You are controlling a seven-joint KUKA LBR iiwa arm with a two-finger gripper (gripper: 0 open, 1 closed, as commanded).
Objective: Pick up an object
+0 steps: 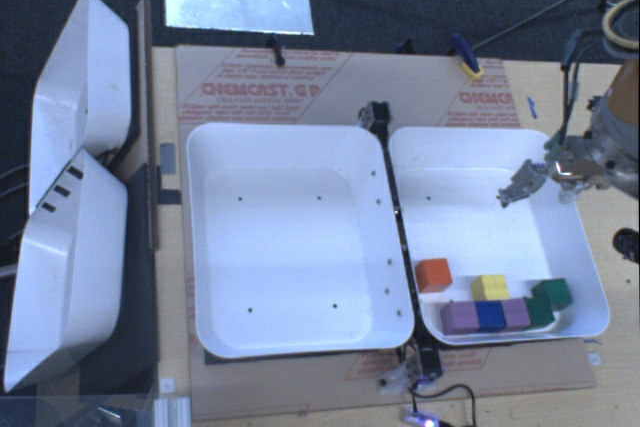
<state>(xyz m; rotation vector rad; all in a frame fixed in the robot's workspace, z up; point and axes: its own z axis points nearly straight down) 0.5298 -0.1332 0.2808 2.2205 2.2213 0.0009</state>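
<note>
- Now at the approach step: pincer hangs over the right bin, whether spread or pressed together I cannot tell.
- Blocks cluster at bin's 6 o'clock, orange cube apart.
- Next: swing toward 6 o'clock, descend over one block.

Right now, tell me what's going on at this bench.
A grey arm reaches in from the right, and its gripper hangs over the upper part of the right bin with nothing in it. The blocks lie clustered at that bin's near edge: an orange block, a yellow block, a blue block set into a purple block, and green blocks. None has been picked up yet.
</note>
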